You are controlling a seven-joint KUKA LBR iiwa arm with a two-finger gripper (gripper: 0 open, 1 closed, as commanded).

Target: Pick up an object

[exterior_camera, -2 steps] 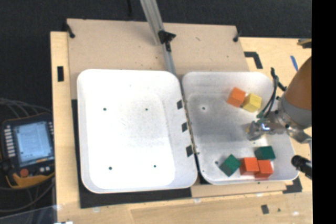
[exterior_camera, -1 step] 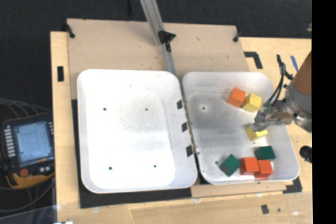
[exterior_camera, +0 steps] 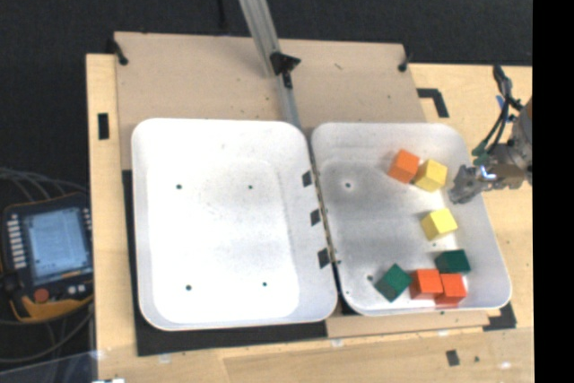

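Observation:
The right bin [exterior_camera: 359,220] holds several small blocks. An orange block [exterior_camera: 405,165] touches a yellow block [exterior_camera: 431,175] near the bin's far right. Another yellow block [exterior_camera: 439,223] lies below them. Along the near edge sit a green block [exterior_camera: 392,282], two orange blocks [exterior_camera: 428,282] [exterior_camera: 453,286] and a dark green block [exterior_camera: 453,262]. My gripper [exterior_camera: 467,184] hangs at the bin's right rim, just right of the upper yellow block, with nothing visibly between its fingers.
The left bin [exterior_camera: 220,220] lies beside the right one. A slanted metal rail [exterior_camera: 256,4] rises from the bench behind the bins. A handheld control pendant [exterior_camera: 49,247] sits off the bench at the left.

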